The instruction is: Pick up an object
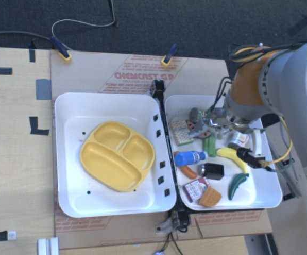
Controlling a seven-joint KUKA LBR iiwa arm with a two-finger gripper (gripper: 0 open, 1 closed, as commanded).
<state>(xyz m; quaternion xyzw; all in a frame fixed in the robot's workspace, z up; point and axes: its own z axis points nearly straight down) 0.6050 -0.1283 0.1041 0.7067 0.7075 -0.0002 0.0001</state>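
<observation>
Camera view, near edge: a tan waffle-patterned wedge lay at the front of the right bin, touching a small dark-red printed packet.
Right bin: shallow white tray, crowded with small items.
Green pepper: a curved green toy chilli lay near the front right, just beside a black rectangular block.
Banana: a yellow toy banana lay right of centre, above the pepper.
Bottle: a blue plastic bottle with a white cap lay on its side near the divider; an orange sausage-shaped piece lay just below it.
Green bar: an upright-looking green stick sat between bottle and banana.
Card: a pale checked square card lay toward the back left.
Gripper: low over the back of the right bin, among grey and red clutter; finger spread could not be told, and nothing was clearly seen between them.
Arm: grey with an orange band, entering from the right.
Left bin: white tray holding a yellow three-compartment plastic plate, tilted diagonally.
Bench: brown printed cardboard under both bins, with two yellow-and-blue clamps at its far edge.
</observation>
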